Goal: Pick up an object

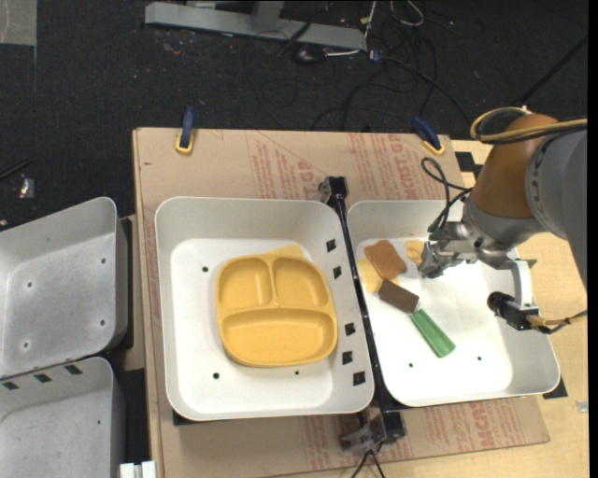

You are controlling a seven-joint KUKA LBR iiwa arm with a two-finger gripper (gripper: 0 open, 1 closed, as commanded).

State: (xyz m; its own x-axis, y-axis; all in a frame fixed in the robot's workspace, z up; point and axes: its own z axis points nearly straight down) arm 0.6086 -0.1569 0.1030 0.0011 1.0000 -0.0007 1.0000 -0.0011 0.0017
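Camera view, looking down at a slant: bench (243, 154) topped with brown cardboard printed in red, clipped at the far edge by two blue-and-yellow clamps (186, 131). Two shallow white bins sit side by side on it, touching along a black divider strip. Left bin (177, 280) holds a yellow sectioned tray (276, 311), three compartments, lying flat near the middle. Right bin (486, 364) holds a brown flat block (384, 257) near its far left corner, a pale yellow piece (371, 278) just beside it, a small yellow bit (415, 249) near the gripper, a dark brown block (399, 297) and a green stick (434, 332) touching it end to end, slanting toward the near side. Arm (523, 187) reaches in from the right, grey with an orange band, cables looping around it. Gripper (437, 263) hangs low over the right bin's far part, just right of the brown flat block; jaws' state cannot tell, too small and dark. Dark carpeted floor (75, 93) around, cables and a grey bar (252, 23) at top, spare white bins (56, 280) at left.
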